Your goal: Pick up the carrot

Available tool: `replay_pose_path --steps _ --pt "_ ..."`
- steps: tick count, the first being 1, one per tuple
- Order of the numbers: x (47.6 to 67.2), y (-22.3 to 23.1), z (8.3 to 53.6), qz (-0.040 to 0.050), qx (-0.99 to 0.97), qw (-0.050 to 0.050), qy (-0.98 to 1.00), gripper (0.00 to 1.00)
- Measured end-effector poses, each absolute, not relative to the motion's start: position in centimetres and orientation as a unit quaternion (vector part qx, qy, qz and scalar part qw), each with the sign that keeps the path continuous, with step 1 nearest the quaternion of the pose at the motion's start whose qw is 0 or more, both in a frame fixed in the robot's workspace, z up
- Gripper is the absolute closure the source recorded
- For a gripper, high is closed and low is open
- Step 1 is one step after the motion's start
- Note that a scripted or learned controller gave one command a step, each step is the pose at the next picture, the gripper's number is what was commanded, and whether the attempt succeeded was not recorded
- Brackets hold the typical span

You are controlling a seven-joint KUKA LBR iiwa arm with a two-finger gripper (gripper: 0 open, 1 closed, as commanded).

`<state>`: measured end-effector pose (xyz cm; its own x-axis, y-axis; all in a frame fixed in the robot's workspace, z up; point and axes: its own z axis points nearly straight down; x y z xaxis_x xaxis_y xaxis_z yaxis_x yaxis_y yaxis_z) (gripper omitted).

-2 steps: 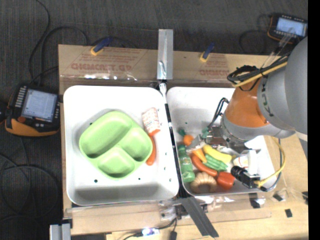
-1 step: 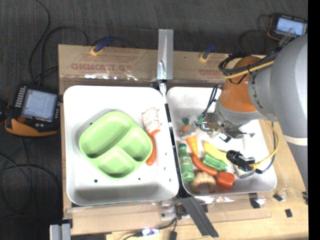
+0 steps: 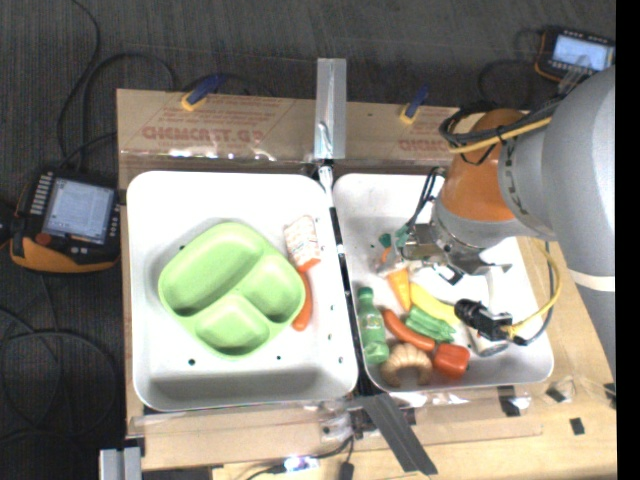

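White bench bins are seen – the carrot [image 3: 302, 298] is laid lengthwise along the green tray's [image 3: 230, 283] right edge, the gripper [image 3: 397, 250] farther right, its grip not discernible.

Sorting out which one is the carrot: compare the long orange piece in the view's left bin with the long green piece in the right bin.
The orange piece is slim and slightly curved; the green piece is thicker and straight. The orange piece lies against the green plate; the green piece lies at the edge of a crowded toy pile. Both are long and run top to bottom in the view.
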<state>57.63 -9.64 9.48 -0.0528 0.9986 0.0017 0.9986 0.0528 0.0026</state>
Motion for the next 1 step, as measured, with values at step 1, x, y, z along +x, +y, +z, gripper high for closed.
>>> replay_pose_path --steps 1 --pt "58.48 -2.44 17.98 -0.0033 0.662 -0.003 0.749 1.0"
